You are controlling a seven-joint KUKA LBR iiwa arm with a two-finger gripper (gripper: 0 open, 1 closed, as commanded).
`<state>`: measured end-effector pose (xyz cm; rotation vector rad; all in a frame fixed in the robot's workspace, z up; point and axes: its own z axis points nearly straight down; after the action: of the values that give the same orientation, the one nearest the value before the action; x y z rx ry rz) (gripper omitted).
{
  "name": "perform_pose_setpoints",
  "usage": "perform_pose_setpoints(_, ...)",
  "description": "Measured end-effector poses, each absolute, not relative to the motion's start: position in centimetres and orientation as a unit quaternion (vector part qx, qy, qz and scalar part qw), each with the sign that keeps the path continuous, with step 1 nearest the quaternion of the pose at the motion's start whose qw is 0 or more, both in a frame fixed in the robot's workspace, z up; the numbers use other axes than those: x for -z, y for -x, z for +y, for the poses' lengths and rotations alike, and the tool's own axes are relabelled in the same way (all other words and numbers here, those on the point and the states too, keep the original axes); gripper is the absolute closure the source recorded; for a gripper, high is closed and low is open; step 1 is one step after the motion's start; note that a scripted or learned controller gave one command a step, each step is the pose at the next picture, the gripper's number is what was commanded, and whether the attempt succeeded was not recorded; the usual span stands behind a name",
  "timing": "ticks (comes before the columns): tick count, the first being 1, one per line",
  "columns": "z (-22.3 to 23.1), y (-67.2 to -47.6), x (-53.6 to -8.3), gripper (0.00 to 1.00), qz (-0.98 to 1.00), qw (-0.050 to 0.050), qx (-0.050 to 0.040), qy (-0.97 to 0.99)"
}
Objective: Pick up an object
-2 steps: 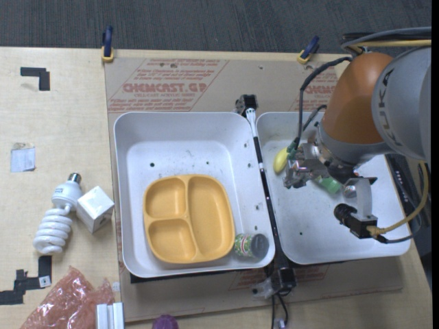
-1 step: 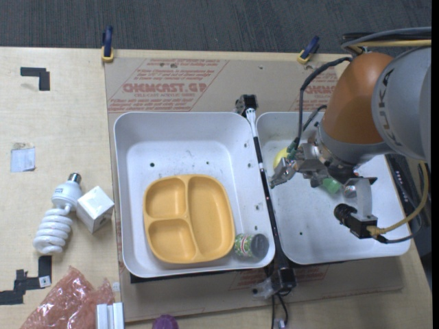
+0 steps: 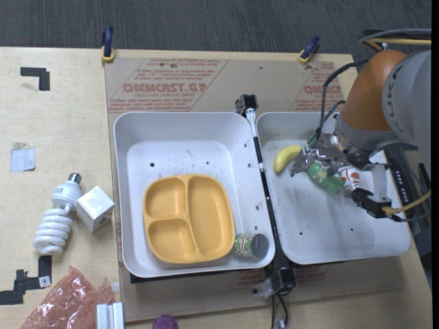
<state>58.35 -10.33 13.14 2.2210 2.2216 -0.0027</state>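
**Two bins, hand low in the right one**

Two white bins share the worktop (image 3: 68, 136). In the right bin (image 3: 329, 238) the hand (image 3: 305, 162) sits beside a banana (image 3: 286, 157), whose long axis runs from 7 to 1 o'clock. A green bottle (image 3: 322, 177) lies just at 4 o'clock of the hand. Whether the hand is spread or pinching, I cannot tell. The left bin (image 3: 130, 156) holds a yellow tray (image 3: 188, 218). The board (image 3: 164, 84) reads "CHEMCAST".

Gripper (image 3: 306, 162) low, arm overhead

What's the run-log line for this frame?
gripper: low in right bin | near: banana, green bottle | grasp: unclear | left bin: yellow tray, small jar
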Motion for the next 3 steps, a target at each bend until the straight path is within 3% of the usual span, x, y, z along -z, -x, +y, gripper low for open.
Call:
perform_pose_setpoints(1, -10.38, -58.68, -10.83, 0.00, 0.707, 0.007, -0.0019, -0.707)
perform_pose_setpoints(2, -10.36, -58.64, -11.74, 1.00, 0.708, 0.005, -0.0010, -0.706)
perform_pose_setpoints(3, -10.36, -58.64, -11.74, 0.00, 0.708, 0.005, -0.0010, -0.707)
